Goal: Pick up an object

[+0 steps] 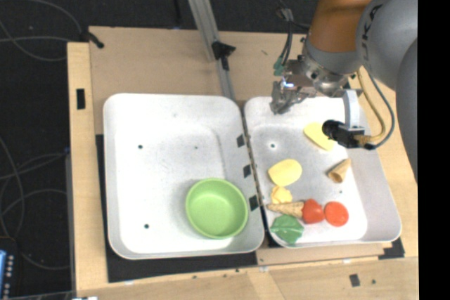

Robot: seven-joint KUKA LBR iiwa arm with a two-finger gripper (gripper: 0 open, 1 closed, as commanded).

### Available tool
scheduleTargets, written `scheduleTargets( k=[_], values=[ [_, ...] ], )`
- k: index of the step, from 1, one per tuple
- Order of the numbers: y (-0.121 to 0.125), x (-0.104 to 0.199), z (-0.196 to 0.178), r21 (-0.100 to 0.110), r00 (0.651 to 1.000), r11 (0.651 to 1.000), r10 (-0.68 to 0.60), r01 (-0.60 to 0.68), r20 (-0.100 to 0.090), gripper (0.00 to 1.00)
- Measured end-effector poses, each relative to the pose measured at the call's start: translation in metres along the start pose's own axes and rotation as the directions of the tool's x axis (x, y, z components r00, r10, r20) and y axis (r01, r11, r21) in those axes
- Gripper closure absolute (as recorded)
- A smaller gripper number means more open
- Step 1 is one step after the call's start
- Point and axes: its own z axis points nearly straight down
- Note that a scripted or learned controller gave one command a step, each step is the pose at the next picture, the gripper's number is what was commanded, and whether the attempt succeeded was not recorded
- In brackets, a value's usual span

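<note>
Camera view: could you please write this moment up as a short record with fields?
arm: reaching in from the right, claw above the right bin's far left corner
claw contents: nothing visible between its fingers
left bin: green bowl near the front right
right bin: small food-like items, among them two yellow pieces, two red ones, a cone

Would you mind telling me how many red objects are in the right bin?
2. The two red objects sit side by side near the front of the right bin, right of the green item. Others seem unlikely to be hidden.
</note>
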Motion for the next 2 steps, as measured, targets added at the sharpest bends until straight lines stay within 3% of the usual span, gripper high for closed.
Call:
scheduleTargets(
  k=[2],
  values=[
    [-0.004, 0.106, 0.012, 0.000, 1.000, 1.000, -0.001, 0.001, 0.000, 1.00]
  ],
)
